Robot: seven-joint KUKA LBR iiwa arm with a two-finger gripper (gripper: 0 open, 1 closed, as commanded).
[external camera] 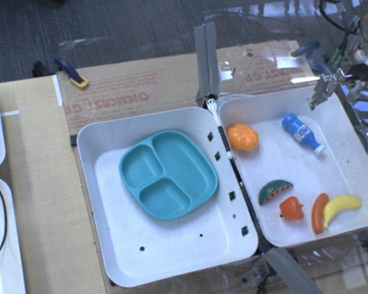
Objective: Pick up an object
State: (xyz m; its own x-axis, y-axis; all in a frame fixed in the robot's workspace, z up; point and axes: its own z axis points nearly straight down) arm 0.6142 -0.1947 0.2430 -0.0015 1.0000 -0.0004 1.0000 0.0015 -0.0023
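Gripper [319,96]: slim metallic grey fingers on a grey wrist body. Black cables loop above it. An orange band shows at the frame edge.

1. The left white plastic bin [119,260] holds a teal three-compartment plate [167,174], toward its back.
2. In the right white plastic bin [353,148], an orange round fruit [243,137] sits back-left, with a blue bottle [301,132] to its right.
3. Nearer the front lie a watermelon slice [275,191], a small red-orange pepper [291,209], an orange carrot [319,213] and a yellow banana [340,207], the banana touching the carrot.
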